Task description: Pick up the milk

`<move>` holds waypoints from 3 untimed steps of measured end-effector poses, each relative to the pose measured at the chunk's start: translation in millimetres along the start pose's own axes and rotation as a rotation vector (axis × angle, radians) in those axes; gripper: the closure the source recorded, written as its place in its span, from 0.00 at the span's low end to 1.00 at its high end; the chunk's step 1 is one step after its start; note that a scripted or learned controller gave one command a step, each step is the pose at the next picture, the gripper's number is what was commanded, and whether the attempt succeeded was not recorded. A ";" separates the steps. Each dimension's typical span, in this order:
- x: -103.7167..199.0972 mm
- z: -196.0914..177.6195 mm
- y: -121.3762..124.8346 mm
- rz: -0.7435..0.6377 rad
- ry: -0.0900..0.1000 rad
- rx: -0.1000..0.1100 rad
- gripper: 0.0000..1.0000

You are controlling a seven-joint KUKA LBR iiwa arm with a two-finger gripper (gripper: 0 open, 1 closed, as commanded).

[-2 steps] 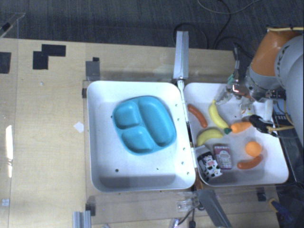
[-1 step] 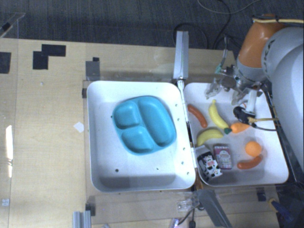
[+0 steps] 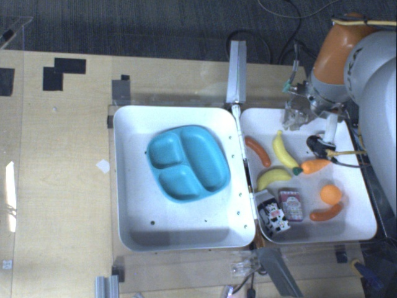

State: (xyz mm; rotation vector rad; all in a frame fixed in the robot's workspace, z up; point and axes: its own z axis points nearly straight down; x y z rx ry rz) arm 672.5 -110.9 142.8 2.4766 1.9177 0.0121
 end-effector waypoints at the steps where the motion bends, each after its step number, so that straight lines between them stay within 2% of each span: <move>1: 0.1 4.8 -40.5 0.070 0.000 0.008 1.00; 2: 1.5 -7.3 -38.8 0.067 0.002 0.003 1.00; 3: -33.2 26.9 -53.2 0.329 -0.001 0.011 1.00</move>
